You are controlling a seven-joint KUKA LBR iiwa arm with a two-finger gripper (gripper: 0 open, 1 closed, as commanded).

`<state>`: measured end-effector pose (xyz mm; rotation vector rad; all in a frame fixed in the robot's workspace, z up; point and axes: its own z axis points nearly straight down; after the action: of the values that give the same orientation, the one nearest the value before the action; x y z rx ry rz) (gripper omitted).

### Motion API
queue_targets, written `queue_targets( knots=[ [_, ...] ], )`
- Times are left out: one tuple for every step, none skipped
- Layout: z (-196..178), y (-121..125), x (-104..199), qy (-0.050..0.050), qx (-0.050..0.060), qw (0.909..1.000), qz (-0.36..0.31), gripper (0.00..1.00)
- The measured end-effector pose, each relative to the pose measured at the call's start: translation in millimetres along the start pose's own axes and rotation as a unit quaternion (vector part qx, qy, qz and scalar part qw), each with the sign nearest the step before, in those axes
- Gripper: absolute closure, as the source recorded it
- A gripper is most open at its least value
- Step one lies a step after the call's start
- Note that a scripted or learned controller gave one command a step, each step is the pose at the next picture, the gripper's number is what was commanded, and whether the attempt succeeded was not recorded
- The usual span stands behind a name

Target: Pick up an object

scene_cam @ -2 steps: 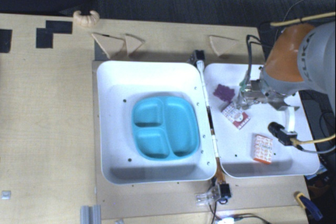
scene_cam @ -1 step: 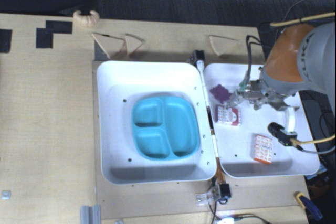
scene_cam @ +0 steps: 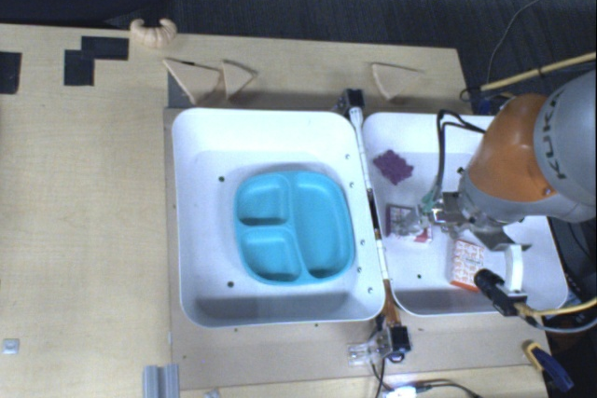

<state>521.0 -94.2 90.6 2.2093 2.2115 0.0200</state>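
Dark carpet borders the bench where we see a blue divided tray [scene_cam: 295, 224] filling the left bin [scene_cam: 201, 200], while in the right bin [scene_cam: 410, 294] the gripper [scene_cam: 431, 212], fingers indiscernible, hovers near a purple object [scene_cam: 393, 166].

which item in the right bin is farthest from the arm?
The purple object, lying by itself toward the far end of the right bin. The small packet and the red-and-white packet lie close beside the arm's wrist.

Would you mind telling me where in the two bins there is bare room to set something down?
Left bin: only the margins around the blue tray. Right bin: a patch beyond the purple piece; crowded where the arm hangs.
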Motion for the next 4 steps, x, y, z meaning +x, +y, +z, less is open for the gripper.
queue_targets(
  knots=[
    [-12.9, 3.5, 1.6, 0.002, -0.004, 1.0, -0.001, 1.0],
    [-57.7, 33.3, -66.4, 0.0, 0.008, 1.0, 0.0, 1.0],
    [-35.4, -10.4, -112.5, 0.0, 0.009, 1.0, 0.0, 1.0],
    [-99.4, 32.6, -23.8, 0.001, 0.008, 1.0, -0.003, 1.0]
  ],
)
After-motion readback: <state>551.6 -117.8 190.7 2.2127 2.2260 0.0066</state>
